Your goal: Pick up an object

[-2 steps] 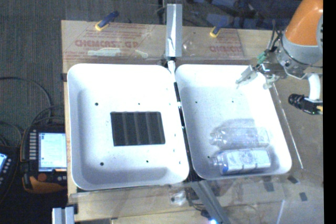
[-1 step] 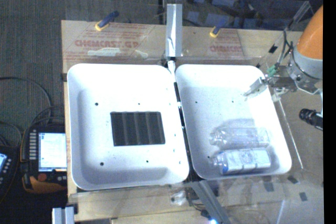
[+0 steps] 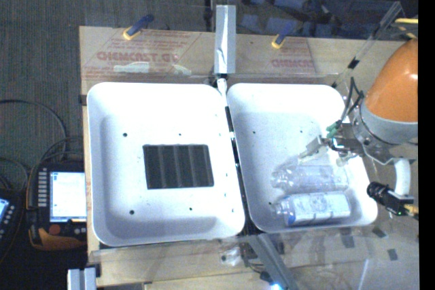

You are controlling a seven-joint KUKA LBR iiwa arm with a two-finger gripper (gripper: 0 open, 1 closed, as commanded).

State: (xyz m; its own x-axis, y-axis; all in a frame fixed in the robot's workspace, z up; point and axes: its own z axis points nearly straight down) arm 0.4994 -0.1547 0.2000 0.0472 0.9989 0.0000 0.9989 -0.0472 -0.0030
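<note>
Two clear plastic bottles lie in the right bin [image 3: 272,112]. One crumpled bottle [image 3: 309,176] rests near the bin's right side. A second bottle with a white label and blue cap [image 3: 316,207] lies along the front wall. My gripper [image 3: 325,145] reaches in from the right and hovers just above the far end of the crumpled bottle. The arm's orange band [image 3: 401,85] sits over the bin's right rim. A black ribbed rectangular pad [image 3: 178,166] lies flat in the middle of the left bin [image 3: 115,119].
The two bins meet at a central divider [image 3: 231,139]. Behind them a cardboard sheet [image 3: 156,54] is held by yellow and blue clamps. A teach pendant [image 3: 61,193] sits off the bench's left side.
</note>
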